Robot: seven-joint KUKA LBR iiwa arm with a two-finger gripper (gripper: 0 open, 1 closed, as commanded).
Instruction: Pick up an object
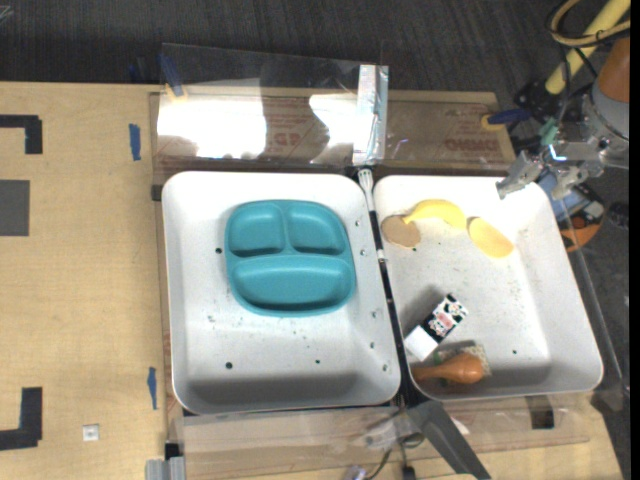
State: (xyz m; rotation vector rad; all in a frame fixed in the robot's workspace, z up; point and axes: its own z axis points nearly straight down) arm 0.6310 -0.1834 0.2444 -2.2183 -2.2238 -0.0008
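Faint reddish print on the cardboard behind the bins cannot be read. The right bin holds a cow-patterned carton and an orange object touching near its front wall, yellow pieces toward the back, open floor between. The gripper hangs over the bin's back right corner; its grip cannot be told. A teal divided tray sits in the left bin

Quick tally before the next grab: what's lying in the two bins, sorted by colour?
Teal: 1, divided tray, left bin
Yellow: 2, banana-like piece, oval piece
Tan: 1, round piece
Black-and-white: 1, carton
Orange: 1, carrot-like item
Total: 6
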